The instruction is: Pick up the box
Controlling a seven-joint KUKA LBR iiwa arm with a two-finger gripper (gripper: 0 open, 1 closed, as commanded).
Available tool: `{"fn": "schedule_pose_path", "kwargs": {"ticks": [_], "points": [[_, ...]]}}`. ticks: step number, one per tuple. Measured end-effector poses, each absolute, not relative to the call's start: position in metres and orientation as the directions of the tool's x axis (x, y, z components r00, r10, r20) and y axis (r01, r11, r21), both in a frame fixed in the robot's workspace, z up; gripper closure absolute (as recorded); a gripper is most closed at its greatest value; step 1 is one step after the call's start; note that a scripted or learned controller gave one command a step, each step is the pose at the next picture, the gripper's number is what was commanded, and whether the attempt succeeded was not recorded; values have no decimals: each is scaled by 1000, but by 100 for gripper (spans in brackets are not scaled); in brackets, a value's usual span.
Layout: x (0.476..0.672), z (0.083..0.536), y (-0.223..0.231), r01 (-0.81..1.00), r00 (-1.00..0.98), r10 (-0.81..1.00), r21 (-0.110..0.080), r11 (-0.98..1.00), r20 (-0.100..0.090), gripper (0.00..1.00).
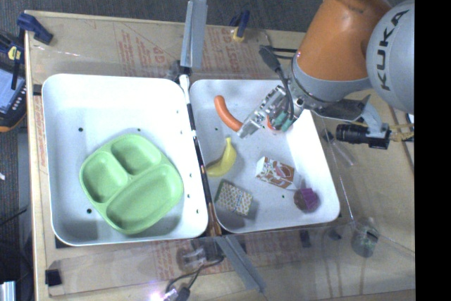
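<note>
Box (pixel 275 173) first: it's a small carton lying flat in the right bin (pixel 318 151), toward the near right part, long axis running left to right with the right end dipping slightly toward the near edge. Nothing's touching it. The arm (pixel 345 39) comes in from the right, wrist angled down-left, and the gripper (pixel 262 118) hangs over the bin's far middle, well apart from the box; can't tell if the jaws are apart or together. Left bin (pixel 63 151) has a green divided plate (pixel 132 183). Smaller stuff in the right bin: orange sausage (pixel 227 113), banana (pixel 223 160), patterned pouch (pixel 234 199), purple lump (pixel 306 199).
</note>
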State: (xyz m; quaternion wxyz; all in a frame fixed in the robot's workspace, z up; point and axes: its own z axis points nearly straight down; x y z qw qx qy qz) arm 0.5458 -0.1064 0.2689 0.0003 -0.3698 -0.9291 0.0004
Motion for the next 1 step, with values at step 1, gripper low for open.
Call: {"fn": "schedule_pose_path", "kwargs": {"ticks": [1], "points": [[534, 225, -15, 711, -704, 711, -1, 704, 0, 100]]}}
